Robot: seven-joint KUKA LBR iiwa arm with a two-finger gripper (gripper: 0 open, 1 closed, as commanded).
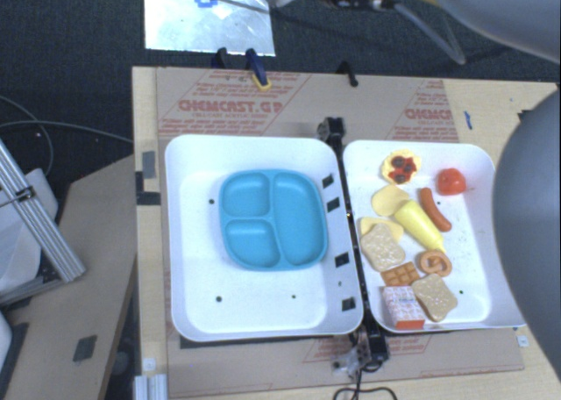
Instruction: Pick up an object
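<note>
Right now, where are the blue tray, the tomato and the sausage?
blue tray (248,239): camera view, floor of its lower-left compartment.
tomato (451,182): camera view, middle of its red top.
sausage (436,210): camera view, midway along its length.

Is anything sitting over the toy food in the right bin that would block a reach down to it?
Nothing visible covers the toy food in the right bin. The pieces lie packed together, several touching. The grey arm overhangs the bin's right edge.
</note>
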